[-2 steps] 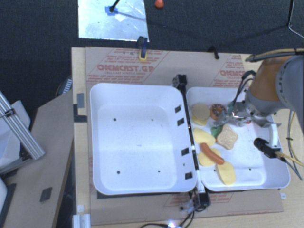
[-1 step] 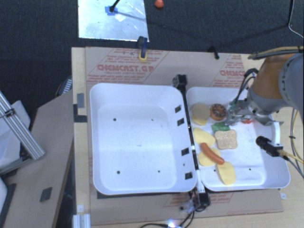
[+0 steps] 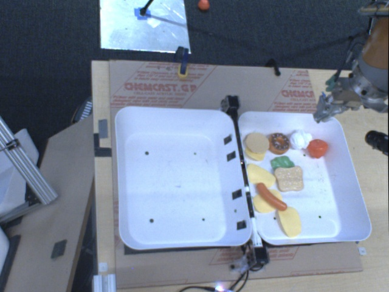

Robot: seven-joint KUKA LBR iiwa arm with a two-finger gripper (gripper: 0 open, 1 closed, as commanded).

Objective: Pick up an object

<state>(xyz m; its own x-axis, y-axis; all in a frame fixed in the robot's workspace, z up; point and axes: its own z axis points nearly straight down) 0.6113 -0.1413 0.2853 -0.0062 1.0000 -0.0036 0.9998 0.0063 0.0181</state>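
We see the gripper [image 3: 324, 111] hovering above the right bin's far rim [image 3: 292, 115]; we cannot tell how its jaws stand, and nothing shows between them. The red tomato [image 3: 318, 148] and white piece [image 3: 299, 139] lie just below and inward — packed close, so a descent may nudge both and grasp neither.

Toy food clustered in right bin [image 3: 349, 163]: tomato [image 3: 318, 148], donut [image 3: 279, 142], toast [image 3: 289, 179], sausage [image 3: 271, 197].
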